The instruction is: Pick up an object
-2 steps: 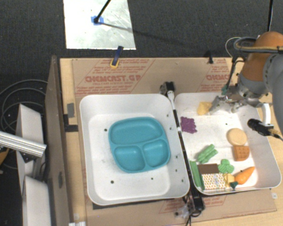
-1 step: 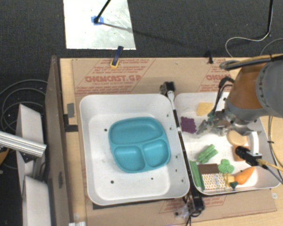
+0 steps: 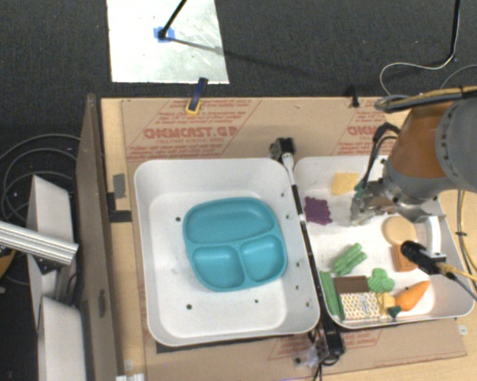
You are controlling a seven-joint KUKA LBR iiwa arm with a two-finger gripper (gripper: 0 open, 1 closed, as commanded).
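Over the right shallow white plastic bin (image 3: 461, 293) hangs the grey arm with its orange band, and the claw (image 3: 364, 206) sits low near the bin's upper middle; whether it is open or closed, I cannot tell. Just left of it lies a purple bunch of toy grapes (image 3: 317, 210), and a pale yellow cheese-like block (image 3: 345, 182) lies above (close, not clearly touching). Nearer the front: green toy pods (image 3: 348, 259), an orange toy carrot (image 3: 413, 295). The left bin (image 3: 161, 307) holds a teal sectioned plate (image 3: 234, 241).
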